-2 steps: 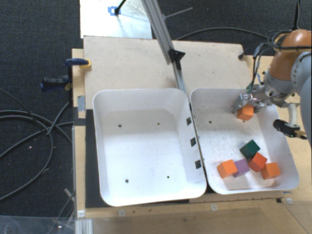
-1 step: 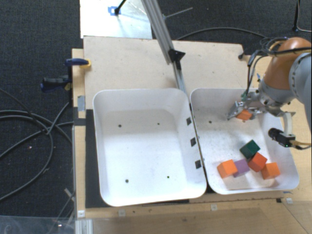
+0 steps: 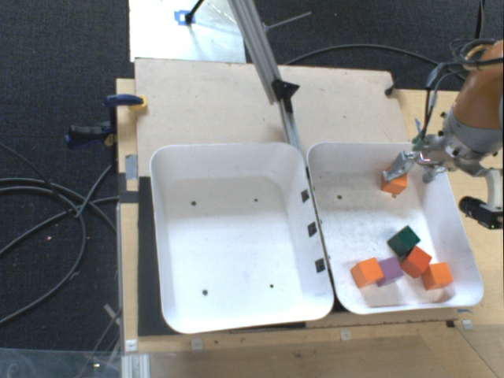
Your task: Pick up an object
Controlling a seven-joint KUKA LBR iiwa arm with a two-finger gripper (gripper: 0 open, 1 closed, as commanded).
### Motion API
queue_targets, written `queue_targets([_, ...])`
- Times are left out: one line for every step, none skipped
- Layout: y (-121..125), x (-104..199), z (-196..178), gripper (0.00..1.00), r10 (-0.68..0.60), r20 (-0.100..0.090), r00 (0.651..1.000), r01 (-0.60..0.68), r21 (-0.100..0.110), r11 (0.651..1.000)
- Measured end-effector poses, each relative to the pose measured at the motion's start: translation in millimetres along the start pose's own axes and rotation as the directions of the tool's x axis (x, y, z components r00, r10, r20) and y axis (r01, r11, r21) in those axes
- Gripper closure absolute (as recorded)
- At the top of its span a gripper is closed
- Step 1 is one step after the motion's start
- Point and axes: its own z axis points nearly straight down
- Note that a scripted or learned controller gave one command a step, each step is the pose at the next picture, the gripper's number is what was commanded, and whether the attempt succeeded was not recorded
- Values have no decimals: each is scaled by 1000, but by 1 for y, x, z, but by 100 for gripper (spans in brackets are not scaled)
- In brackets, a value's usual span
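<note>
Holding five blocks [image 3: 402,264], right bin [image 3: 453,211]

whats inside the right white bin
Inside the right white bin: a green cube, a purple cube and four orange cubes, one at the gripper. The purple cube's far side is hidden.
</note>
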Motion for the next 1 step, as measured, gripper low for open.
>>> queue_targets([-44,0,78,0,1,-4,1000,-1,15,1000])
